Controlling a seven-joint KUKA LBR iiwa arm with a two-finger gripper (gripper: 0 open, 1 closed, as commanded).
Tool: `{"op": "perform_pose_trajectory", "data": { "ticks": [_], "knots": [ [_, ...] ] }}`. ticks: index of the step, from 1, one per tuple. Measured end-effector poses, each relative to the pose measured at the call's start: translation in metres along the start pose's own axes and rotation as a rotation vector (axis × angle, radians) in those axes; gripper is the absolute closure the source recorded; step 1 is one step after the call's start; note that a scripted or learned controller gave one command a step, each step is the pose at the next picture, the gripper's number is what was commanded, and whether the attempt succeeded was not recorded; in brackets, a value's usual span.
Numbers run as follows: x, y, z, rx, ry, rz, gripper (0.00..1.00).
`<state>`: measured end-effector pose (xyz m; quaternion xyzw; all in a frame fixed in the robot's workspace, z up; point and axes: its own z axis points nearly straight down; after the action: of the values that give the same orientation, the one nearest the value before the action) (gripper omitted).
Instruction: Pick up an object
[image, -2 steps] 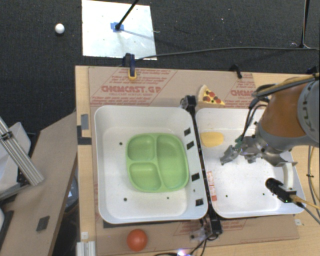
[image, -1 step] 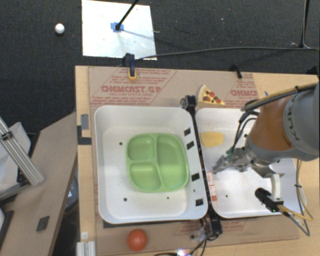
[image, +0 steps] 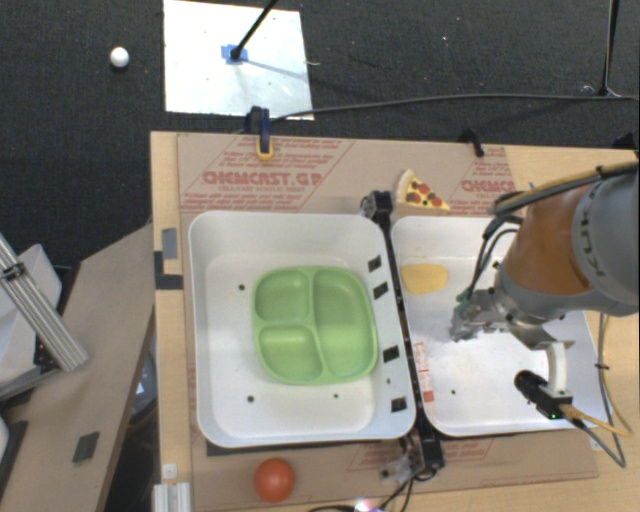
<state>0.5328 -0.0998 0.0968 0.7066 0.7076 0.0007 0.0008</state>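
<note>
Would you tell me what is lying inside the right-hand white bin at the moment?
The right bin holds a flat yellow piece near its upper left, and the gripper reaches in. The arm covers the bin's upper right, so anything beneath it is hidden.

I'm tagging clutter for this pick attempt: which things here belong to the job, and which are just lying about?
Job:
- gripper, over the right bin
- flat yellow piece in that bin

Lying about:
- green divided tray in the left bin
- pizza-slice toy beyond the bins
- orange ball at the bench's near edge
- small white ball beyond the bench
</note>
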Motion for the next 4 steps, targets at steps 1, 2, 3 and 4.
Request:
{"op": "perform_pose_trajectory", "data": {
  "ticks": [1,2,3,4],
  "knots": [
    [-0.011,0.002,-0.05,-0.004,-0.002,0.002,1.0],
    [-0.011,0.004,-0.104,-0.005,-0.001,-0.003,1.0],
    [0.033,0.012,-0.115,-0.001,0.001,-0.008,1.0],
    [0.084,0.025,-0.108,0.0,0.002,-0.008,1.0]
  ]
}}
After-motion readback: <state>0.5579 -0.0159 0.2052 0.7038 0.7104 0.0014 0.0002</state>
